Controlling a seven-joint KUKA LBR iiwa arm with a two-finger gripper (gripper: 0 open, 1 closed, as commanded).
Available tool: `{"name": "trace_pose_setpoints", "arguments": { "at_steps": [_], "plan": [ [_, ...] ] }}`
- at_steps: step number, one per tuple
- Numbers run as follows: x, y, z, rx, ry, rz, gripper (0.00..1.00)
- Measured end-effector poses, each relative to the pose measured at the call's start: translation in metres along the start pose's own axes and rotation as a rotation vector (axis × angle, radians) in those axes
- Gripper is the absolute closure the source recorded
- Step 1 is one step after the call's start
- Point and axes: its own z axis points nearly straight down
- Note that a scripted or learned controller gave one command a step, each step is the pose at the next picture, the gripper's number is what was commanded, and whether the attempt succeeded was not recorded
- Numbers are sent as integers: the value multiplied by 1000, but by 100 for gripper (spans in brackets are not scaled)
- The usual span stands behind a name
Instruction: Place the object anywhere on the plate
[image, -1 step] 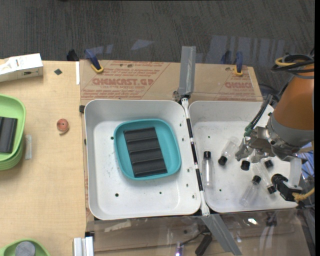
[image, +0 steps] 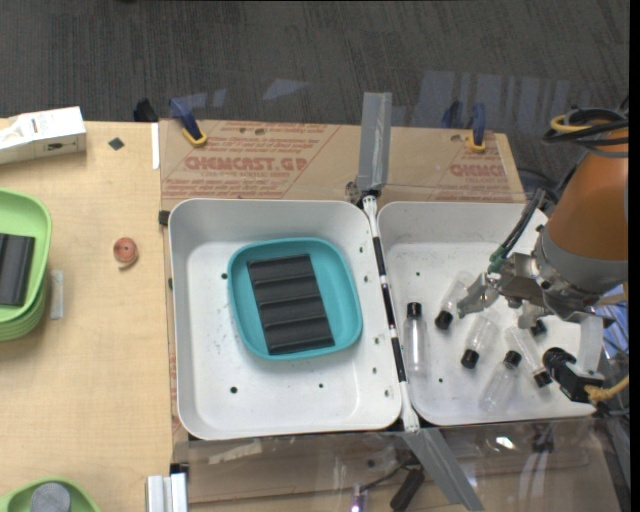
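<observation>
Right of frame centre, clear vials (image: 478, 342) with black caps lie scattered in the right bin (image: 430, 215); the gripper (image: 497, 290) hangs over them, its state untellable. They look light, slick, breakable: best pinched mid-barrel. The teal plate (image: 345, 300) waits left.

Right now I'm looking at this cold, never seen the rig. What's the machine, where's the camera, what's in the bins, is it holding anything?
One camera looks down on the bench at a slant. The grey and orange bulk at the right is a robot arm reaching in; its hand sits low over the right bin.

The left bin holds a teal plate with a dark ribbed insert lying in it. The right bin holds several small clear vials with black caps, scattered loose on the floor.

The job is to put one vial on the plate. The hand is among the vials, but I cannot tell whether it grips one. None lies on the plate.
</observation>
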Motion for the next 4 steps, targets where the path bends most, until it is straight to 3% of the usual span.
{"name": "trace_pose_setpoints", "arguments": {
  "at_steps": [1,2,3,4],
  "plan": [
    [-63,14,-64,0,0,-46,0],
    [-103,56,-179,0,0,-68,0],
    [-100,89,-238,-1,0,-137,0],
    [-98,116,-237,-2,-1,-241,0]
  ]
}}
